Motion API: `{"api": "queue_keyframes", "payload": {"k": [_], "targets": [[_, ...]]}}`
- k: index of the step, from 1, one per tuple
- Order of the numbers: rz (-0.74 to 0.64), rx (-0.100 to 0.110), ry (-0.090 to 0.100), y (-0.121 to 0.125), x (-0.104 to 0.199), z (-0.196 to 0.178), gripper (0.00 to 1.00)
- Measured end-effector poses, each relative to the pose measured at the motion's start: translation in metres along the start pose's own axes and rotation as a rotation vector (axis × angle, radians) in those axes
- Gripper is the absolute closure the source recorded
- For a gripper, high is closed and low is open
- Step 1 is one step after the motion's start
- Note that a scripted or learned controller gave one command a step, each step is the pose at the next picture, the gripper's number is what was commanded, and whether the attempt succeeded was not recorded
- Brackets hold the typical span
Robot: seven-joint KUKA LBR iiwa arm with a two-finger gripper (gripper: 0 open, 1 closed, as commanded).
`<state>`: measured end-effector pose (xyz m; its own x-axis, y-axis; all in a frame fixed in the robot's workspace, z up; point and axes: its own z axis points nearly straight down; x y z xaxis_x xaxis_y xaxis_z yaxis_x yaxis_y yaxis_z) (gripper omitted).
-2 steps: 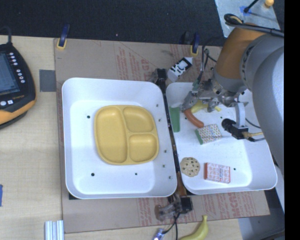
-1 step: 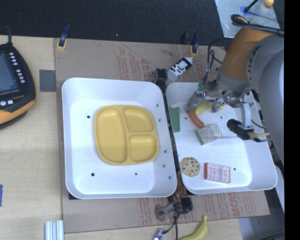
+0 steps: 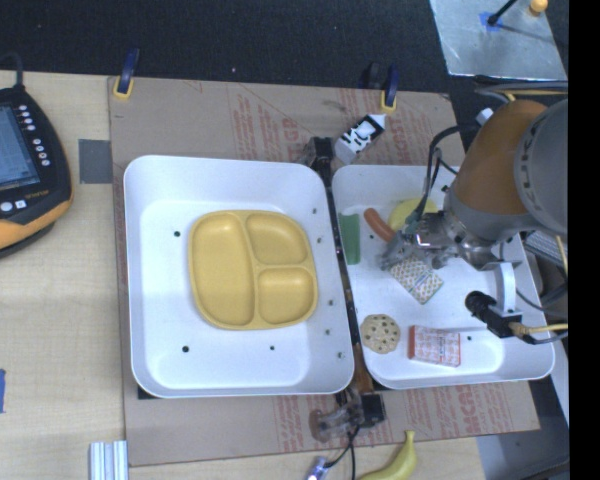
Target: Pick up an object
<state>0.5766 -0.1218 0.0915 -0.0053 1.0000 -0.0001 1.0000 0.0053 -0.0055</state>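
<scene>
Hovering tool point(image 3: 412, 251) at right of frame, over checkered packet point(image 3: 418, 280) in right bin point(image 3: 480, 366). Aiming for pickup. Cannot tell tool opening.

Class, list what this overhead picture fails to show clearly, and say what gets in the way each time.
- Gripper: the arm's wrist hides its fingers.
- Yellow item in the right bin: mostly behind the arm.
- Banana: cut off by the bottom edge.
- Red-and-white packet: print too small to read.

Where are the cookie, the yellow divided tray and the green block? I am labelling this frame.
cookie point(image 3: 379, 333): camera view, centre of its top face.
yellow divided tray point(image 3: 220, 268): camera view, floor of its large compartment.
green block point(image 3: 351, 238): camera view, middle of its top.
</scene>
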Motion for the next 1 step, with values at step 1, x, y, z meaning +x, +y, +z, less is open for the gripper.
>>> {"api": "queue_keyframes", "payload": {"k": [1], "targets": [[0.001, -0.004, 0.001, 0.0377, 0.0628, -0.1015, 0.0]]}}
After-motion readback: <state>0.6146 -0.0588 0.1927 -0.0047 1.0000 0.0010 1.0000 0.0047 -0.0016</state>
